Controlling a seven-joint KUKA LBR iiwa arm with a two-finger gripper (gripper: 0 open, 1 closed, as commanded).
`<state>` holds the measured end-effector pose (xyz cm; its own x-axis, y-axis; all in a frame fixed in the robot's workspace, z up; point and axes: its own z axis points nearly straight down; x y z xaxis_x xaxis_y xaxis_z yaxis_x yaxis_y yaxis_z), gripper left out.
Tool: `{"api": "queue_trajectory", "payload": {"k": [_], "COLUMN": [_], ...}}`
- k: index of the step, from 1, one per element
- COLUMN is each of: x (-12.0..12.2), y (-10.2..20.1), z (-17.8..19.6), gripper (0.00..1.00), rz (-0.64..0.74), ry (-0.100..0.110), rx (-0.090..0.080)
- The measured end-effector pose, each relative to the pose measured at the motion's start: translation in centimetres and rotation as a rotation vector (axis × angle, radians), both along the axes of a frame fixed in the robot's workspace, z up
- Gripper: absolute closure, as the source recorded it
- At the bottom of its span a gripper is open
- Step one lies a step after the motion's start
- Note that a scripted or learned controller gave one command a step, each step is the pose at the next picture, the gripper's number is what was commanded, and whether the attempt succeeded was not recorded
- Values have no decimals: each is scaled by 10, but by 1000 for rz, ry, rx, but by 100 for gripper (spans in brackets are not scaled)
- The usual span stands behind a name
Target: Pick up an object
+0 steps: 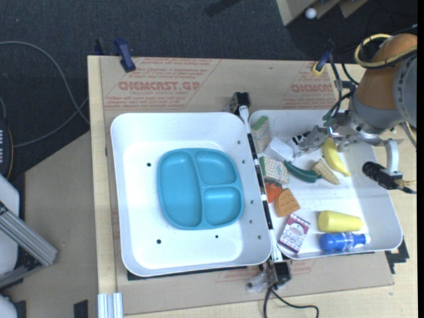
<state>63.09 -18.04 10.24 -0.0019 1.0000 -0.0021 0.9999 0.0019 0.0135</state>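
My gripper (315, 138) hangs low over the back of the right bin (377, 204), on the grey arm with its orange band at the view's upper right. Just in front of it lies a yellow banana (335, 159), beside a tan ridged piece (325, 171) and a dark green curved thing (302, 173). Whether the gripper touches any of them is unclear. Nearer the front sit a yellow cylinder (339, 221), a blue bottle (342, 242) and a maroon and white packet (294, 234).
The left bin (132, 177) holds a blue divided plate (199, 187). Along the right bin's left wall lie a patterned packet (275, 170), an orange piece (287, 202), a red item (273, 193) and a green and white packet (260, 132).
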Motion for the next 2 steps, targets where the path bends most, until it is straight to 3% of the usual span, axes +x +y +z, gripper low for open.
{"api": "queue_trajectory", "payload": {"k": [1, 2], "x": [1, 1], "y": [-1, -1], "z": [12, 11], "gripper": [100, 0], "rz": [0, 0], "ry": [-2, -1], "rx": [-3, -2]}}
